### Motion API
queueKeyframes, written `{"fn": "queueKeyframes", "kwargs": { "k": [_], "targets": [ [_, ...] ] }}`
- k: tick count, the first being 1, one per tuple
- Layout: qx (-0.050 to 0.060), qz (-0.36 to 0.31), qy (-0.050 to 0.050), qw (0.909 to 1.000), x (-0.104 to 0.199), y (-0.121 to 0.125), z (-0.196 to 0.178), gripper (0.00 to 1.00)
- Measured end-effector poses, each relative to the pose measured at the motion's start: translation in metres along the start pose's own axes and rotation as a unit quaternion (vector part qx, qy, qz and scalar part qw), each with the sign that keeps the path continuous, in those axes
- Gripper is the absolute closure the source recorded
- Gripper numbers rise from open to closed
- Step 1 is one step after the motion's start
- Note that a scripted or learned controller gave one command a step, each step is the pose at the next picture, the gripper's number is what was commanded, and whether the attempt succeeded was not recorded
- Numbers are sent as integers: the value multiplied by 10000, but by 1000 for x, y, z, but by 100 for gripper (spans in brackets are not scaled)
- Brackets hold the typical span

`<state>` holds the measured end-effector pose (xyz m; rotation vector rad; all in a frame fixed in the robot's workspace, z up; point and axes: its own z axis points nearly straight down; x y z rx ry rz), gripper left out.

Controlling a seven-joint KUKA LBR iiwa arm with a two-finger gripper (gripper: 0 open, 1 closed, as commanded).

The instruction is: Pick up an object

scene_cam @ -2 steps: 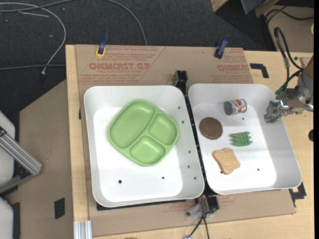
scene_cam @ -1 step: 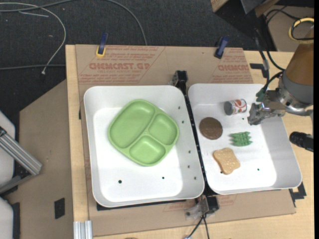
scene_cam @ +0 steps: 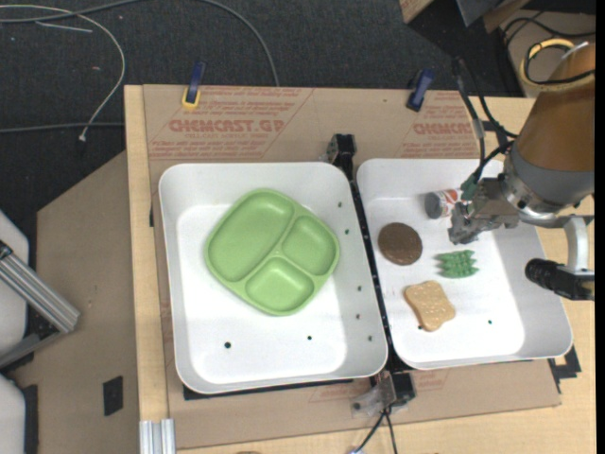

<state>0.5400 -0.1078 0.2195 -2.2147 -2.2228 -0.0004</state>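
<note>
One green toy lies long axis left-right below gripper; finger state unclear.

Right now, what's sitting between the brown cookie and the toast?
Nothing. In the camera view, bare white bin floor separates the brown cookie from the toast.

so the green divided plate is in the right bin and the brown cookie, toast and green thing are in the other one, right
Not quite: the camera view shows the green divided plate in the left bin. The brown cookie, toast and green thing lie in the right bin.
</note>
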Motion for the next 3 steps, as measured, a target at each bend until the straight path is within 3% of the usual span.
{"fn": "queueKeyframes", "kwargs": {
  "k": [1, 3],
  "targets": [
    [5, -9, 4, 10000, 50, -9, 9, 100],
    [-11, -12, -1, 10000, 149, -23, -11, 100]
  ]
}}
